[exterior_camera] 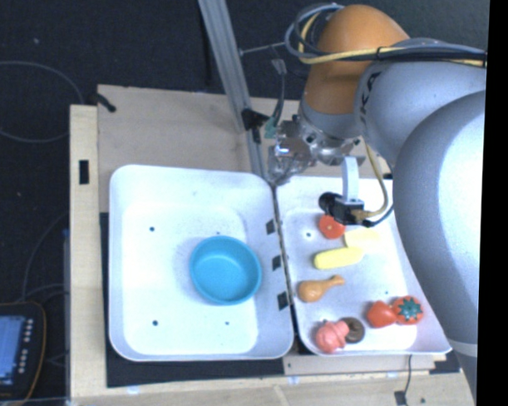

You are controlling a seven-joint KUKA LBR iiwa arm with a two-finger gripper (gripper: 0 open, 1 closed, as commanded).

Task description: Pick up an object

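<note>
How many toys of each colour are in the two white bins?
Blue: 1, the bowl
Yellow: 1, the banana
Tan: 1, the drumstick
Pink: 1, the pink toy
Red: 2, the small red toy and the tomato
Total: 6

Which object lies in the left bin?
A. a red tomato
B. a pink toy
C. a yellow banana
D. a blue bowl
D: the blue bowl sits alone in the left bin, while the food toys lie in the right bin.
</note>
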